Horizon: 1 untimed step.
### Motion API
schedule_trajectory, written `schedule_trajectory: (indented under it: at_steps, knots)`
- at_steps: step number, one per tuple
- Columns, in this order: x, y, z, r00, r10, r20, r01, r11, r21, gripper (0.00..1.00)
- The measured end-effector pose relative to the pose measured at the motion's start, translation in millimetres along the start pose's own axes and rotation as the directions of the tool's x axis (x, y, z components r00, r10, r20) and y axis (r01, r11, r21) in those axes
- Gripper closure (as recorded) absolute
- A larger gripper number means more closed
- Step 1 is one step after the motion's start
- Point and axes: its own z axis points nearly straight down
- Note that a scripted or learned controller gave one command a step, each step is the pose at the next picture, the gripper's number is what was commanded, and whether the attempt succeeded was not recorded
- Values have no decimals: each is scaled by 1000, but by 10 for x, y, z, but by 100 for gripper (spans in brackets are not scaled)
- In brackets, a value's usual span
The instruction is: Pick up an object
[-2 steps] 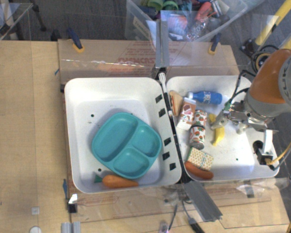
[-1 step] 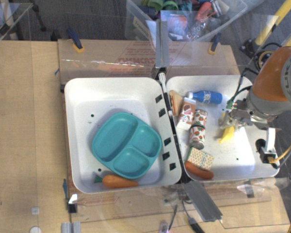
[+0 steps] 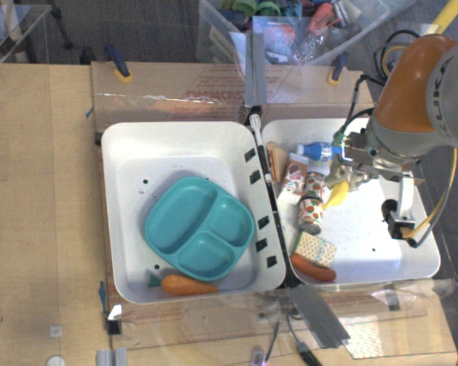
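My gripper point(image 3: 346, 175) hangs low over the upper middle of the right bin point(image 3: 366, 239), at the end of the grey arm with the orange band point(image 3: 412, 82). Directly beneath its tip lies a yellow banana point(image 3: 336, 196); whether it touches the banana is unclear. Left of the banana are a small printed can point(image 3: 311, 208) and a red and white carton point(image 3: 294, 178). A blue-capped bottle point(image 3: 317, 152) lies just left of the gripper body. Further forward sit a checkered cracker point(image 3: 315, 248) and a brown sausage point(image 3: 314, 269).
The left bin point(image 3: 175, 132) holds a teal divided plate point(image 3: 198, 227) and an orange carrot point(image 3: 188, 284) at its front wall. A black cable fitting point(image 3: 395, 216) dangles over the right bin's right side. A clear tub of toys point(image 3: 290, 14) stands behind the bins.
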Motion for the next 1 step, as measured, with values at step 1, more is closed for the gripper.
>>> schedule_trajectory:
  at_steps: [1]
  knots:
    - [497,298,-335,980,198,2,-198,980,-1,100]
